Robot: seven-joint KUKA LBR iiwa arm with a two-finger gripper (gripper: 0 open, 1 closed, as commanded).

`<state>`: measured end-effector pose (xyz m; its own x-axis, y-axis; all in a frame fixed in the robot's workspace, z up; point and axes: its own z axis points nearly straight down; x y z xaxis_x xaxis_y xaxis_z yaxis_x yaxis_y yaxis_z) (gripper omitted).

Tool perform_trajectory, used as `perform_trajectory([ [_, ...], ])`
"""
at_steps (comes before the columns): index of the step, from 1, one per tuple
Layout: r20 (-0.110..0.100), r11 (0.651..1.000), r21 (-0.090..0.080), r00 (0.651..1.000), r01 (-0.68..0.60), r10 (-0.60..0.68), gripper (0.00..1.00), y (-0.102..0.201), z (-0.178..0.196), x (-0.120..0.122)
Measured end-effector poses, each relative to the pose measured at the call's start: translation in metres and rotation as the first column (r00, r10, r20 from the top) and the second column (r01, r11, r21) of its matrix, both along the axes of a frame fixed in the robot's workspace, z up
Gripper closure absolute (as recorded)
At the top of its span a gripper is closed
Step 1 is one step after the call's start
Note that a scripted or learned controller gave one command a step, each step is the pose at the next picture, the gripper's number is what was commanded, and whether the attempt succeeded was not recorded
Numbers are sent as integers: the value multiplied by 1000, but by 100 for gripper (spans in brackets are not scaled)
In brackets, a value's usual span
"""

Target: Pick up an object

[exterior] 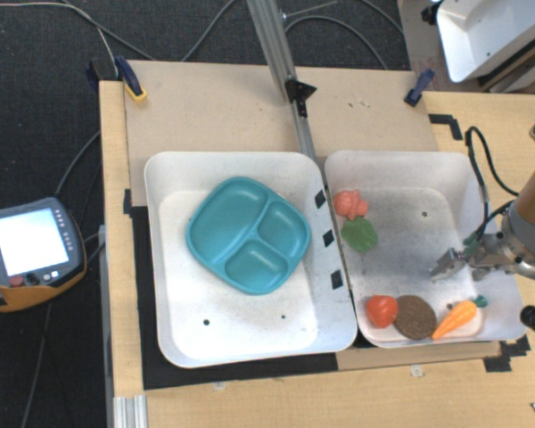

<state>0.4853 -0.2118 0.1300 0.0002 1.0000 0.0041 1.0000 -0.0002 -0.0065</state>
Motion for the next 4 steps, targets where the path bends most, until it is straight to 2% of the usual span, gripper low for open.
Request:
perform_trajectory([
  [1, 7, 1000, -2, 1000, -1, 1, 0, 0, -45, 1],
  [2, 14, 1000, -8, 1000, 0, 0, 100, -1, -32, 3],
  [4, 11, 1000, -6, 1000, -1, 1, 100, -4, 59, -4],
])
